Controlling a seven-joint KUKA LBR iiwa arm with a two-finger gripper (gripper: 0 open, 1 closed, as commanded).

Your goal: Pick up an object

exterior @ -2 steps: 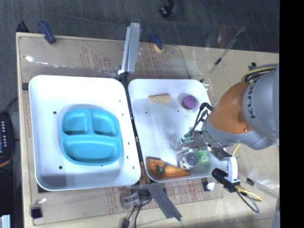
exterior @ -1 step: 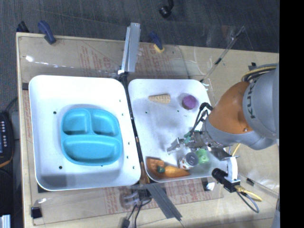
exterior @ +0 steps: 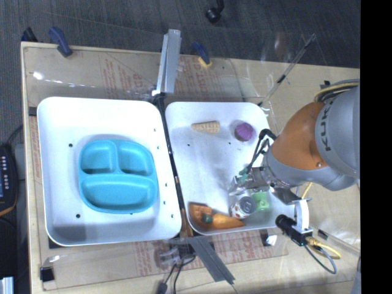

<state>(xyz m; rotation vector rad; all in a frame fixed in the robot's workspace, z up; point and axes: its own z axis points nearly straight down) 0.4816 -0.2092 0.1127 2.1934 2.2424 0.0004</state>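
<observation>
From the overhead camera view, I judge the small silvery can-like object (exterior: pixel 244 206) in the right white bin (exterior: pixel 184 164) light, stiff and slippery, best pinched across its round sides. It lies near the front wall, right under my gripper (exterior: pixel 250 185), beside the orange carrot-shaped toy (exterior: pixel 215 218); I cannot tell how the gripper is set.

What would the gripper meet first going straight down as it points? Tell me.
Likely the small can lying under the gripper near the right bin's front edge, with a green object beside it; depth is unclear from above.
</observation>
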